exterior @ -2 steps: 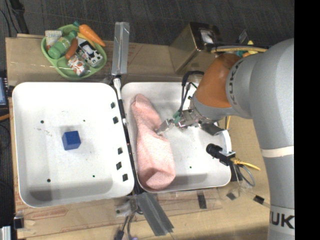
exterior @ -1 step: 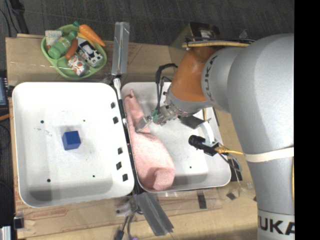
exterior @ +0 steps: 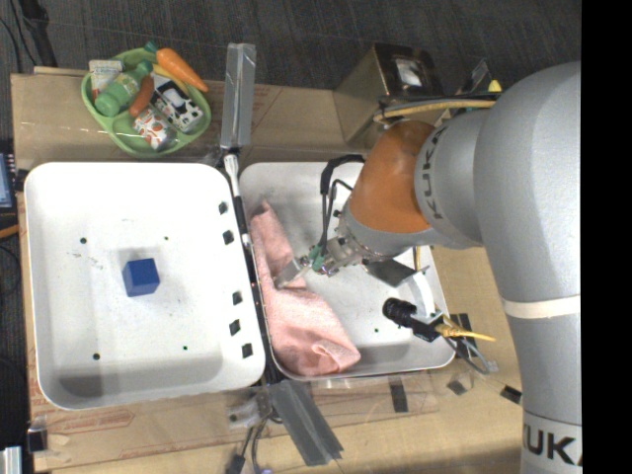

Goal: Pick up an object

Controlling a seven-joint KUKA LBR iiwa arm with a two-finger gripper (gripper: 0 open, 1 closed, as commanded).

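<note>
Pink cloth (exterior: 294,304) lies in right white bin (exterior: 296,178) on cardboard-covered bench (exterior: 296,107).

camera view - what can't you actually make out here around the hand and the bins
- Hand: in the camera view it sits low over the pink cloth; too small and crowded to tell whether it grips the cloth.
- Right bin: the arm's orange band covers its far right part.
- Green bowl: items inside are too small to name beyond a carrot.
- Blue block in the left bin: markings too small to see.
</note>
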